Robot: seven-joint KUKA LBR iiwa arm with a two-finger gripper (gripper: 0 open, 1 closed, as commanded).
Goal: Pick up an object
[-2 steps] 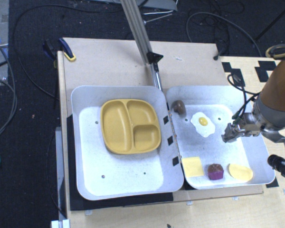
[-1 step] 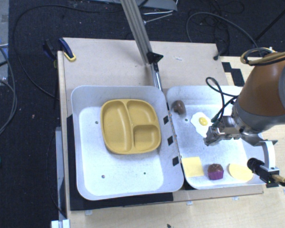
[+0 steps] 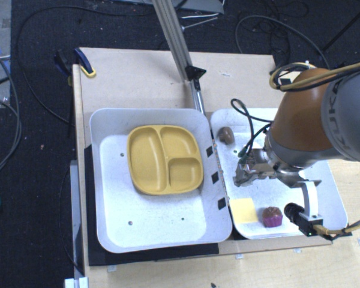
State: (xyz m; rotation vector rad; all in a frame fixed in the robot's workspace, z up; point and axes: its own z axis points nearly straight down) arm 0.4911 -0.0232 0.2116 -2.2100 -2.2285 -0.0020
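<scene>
A brown rounded object (image 3: 226, 135) lies at the back left of the right bin (image 3: 336, 191). Near that bin's front edge lie a pale yellow square block (image 3: 243, 209) and, to its right, a purple-magenta lump (image 3: 272, 216). My gripper (image 3: 245, 176) hangs low over the bin's left middle, between the brown object and the yellow block, apart from both. The wrist and orange band hide much of the bin behind it.
The left bin (image 3: 108, 209) holds a yellow three-compartment tray (image 3: 165, 159). A slanted metal pole (image 3: 174, 32) rises behind the bins. Clamps sit along the ridge between the two bins (image 3: 215, 161).
</scene>
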